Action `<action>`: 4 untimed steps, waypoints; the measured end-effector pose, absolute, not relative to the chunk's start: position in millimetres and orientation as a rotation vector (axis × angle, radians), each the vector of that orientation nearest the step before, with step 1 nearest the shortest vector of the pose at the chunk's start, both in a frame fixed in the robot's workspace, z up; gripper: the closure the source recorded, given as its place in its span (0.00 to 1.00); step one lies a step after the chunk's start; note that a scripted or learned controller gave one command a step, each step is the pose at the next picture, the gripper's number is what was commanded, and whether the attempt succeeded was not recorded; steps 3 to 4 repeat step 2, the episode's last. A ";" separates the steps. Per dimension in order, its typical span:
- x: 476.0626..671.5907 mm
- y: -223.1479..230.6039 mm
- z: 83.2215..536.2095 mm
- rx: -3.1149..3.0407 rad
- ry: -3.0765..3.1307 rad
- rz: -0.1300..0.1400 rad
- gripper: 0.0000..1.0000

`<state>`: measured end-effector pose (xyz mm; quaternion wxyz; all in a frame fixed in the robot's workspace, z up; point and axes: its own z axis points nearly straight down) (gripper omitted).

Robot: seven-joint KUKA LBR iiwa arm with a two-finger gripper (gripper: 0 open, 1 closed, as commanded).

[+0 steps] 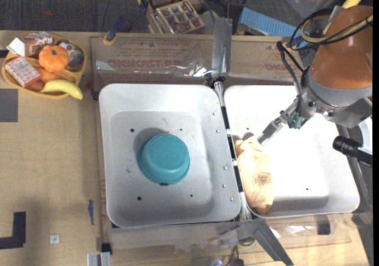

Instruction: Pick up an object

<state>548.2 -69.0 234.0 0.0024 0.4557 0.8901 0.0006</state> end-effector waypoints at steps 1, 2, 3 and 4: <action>536.2 -87.1 297.0 1.228 2.886 0.002 0.00; 554.7 -76.9 192.4 1.304 2.856 0.001 0.00; 554.7 -76.9 192.4 1.304 2.856 0.001 0.00; 554.7 -76.9 192.4 1.304 2.856 0.001 0.00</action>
